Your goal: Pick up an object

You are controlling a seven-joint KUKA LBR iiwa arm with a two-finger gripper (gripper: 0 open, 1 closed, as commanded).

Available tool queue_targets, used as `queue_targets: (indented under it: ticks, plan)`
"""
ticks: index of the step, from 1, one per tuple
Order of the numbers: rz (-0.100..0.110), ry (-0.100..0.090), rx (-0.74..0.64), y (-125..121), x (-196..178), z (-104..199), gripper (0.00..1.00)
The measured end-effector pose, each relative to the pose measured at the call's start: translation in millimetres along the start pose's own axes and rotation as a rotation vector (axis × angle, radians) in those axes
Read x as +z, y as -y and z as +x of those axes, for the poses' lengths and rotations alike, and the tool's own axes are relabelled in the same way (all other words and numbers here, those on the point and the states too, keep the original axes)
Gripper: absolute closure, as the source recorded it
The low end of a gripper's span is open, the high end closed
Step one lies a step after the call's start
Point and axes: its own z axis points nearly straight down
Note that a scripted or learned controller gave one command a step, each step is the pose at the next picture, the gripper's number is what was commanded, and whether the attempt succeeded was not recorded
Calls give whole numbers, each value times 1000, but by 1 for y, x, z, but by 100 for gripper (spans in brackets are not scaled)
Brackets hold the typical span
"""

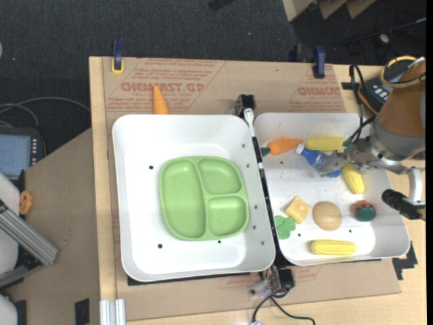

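Left bin (128, 181): green divided plate (203, 196). Right bin (392, 239): carrot (284, 145), corn cobs (332, 248), cheese wedge (296, 209), potato (327, 215). Pincer (336, 162) down at blue object (313, 157), far side; spread or pinching, can't tell. Worktop (176, 83) print: "CHEMCAST GP".

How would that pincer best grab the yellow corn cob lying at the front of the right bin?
Probably from straight above, closing across the middle of the corn cob. It lies flat and lengthwise along the right bin's front wall, with bare floor on its far side for a finger.
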Motion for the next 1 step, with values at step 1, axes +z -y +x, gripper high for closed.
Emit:
queue_targets:
  ticks: [1]
  plan:
    - [2,-2,1,1,-14,0,100]
